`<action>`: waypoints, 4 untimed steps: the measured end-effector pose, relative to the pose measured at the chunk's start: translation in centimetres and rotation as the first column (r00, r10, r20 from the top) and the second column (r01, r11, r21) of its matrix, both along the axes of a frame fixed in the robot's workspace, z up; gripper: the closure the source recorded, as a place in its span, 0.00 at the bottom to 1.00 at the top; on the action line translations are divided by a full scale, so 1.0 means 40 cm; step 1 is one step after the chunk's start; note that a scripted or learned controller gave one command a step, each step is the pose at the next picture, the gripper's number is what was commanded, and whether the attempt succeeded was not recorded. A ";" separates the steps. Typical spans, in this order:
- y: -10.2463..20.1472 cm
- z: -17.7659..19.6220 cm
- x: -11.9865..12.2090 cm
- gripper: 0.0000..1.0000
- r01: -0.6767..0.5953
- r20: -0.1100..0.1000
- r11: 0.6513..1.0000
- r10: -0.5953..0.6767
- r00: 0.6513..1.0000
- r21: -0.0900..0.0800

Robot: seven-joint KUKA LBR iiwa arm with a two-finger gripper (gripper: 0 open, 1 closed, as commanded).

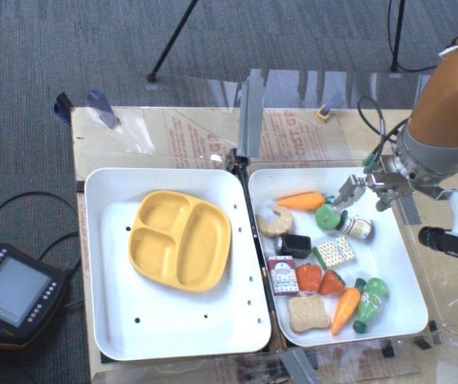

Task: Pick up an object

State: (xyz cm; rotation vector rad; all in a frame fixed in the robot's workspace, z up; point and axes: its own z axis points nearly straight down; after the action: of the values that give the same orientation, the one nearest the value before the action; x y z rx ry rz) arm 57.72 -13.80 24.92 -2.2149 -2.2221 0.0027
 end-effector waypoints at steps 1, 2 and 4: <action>-0.070 -0.341 0.033 0.00 -0.162 -0.009 0.987 0.162 0.987 0.005; -0.042 -0.390 -0.144 0.00 -0.235 0.014 0.972 0.235 0.972 -0.005; -0.153 -0.379 -0.250 1.00 -0.188 0.009 0.982 0.188 0.982 0.001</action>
State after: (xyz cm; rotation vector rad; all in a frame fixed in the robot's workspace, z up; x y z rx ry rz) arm 47.72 -19.91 9.75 -1.9988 -2.4247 -0.0088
